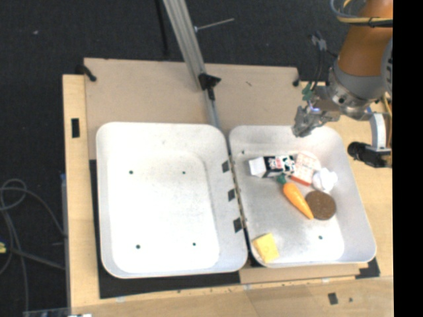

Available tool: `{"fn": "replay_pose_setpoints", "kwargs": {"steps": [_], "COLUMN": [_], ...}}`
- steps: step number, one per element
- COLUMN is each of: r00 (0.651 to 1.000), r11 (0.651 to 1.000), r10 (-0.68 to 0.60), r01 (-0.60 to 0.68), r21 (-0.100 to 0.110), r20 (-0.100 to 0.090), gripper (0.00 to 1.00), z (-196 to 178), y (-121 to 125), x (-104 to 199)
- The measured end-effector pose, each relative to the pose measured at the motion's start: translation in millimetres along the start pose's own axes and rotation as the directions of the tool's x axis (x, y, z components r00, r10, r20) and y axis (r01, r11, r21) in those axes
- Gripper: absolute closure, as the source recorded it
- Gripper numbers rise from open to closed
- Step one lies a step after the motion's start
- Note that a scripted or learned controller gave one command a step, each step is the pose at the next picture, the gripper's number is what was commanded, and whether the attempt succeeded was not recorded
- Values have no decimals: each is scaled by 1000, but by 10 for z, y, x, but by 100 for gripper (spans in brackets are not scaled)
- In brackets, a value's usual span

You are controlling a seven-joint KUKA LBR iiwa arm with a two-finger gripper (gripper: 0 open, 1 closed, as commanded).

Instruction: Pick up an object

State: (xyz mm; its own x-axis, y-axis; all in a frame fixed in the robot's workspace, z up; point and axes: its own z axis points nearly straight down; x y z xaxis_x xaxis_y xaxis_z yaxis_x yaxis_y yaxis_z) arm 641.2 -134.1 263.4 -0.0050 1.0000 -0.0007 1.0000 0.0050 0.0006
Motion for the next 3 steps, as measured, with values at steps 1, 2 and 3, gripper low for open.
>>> {"fn": "replay_pose_setpoints", "kwargs": {"steps": [1,2,3], "r00": [1000,1000,1000], "r11": [1000,1000,1000], "r10": [0,0,0], "r01": [0,0,0], "r21": [1,2,1], "r20": [0,-1,-1], "gripper": [100,100,100], "z": [140,260,278], "y": [-237,-452,-678], "x": [457,924,1295]}}
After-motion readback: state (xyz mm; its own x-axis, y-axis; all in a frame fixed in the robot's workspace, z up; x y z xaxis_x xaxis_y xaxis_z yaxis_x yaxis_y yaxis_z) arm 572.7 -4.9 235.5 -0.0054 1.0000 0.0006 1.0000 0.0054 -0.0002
